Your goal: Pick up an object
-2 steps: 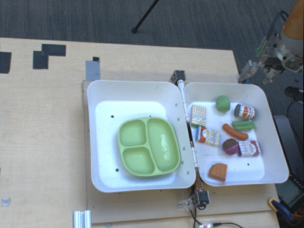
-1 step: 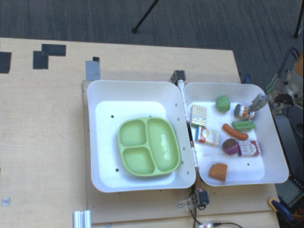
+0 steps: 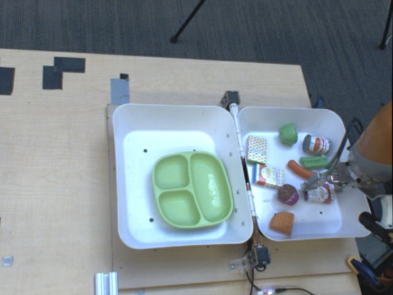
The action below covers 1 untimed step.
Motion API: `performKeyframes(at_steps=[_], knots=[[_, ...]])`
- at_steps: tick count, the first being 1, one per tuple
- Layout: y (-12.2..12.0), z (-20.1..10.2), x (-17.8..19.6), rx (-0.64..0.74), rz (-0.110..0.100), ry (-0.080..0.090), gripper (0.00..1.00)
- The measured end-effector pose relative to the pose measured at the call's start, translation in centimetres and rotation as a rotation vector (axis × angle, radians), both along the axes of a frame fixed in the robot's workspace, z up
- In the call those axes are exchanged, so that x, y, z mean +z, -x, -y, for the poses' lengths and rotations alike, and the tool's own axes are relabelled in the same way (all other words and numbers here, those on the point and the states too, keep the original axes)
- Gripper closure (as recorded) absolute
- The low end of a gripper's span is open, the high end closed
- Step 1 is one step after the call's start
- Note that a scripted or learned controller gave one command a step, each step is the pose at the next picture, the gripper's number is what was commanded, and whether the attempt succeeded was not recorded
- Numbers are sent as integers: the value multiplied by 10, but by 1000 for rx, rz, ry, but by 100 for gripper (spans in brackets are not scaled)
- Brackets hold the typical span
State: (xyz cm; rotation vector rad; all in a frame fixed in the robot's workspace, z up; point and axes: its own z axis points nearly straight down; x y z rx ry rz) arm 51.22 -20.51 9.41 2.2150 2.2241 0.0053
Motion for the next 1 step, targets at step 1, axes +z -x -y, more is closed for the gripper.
performKeyframes(at_steps=[1], knots=[[-1, 0, 10, -1, 3, 1, 100]])
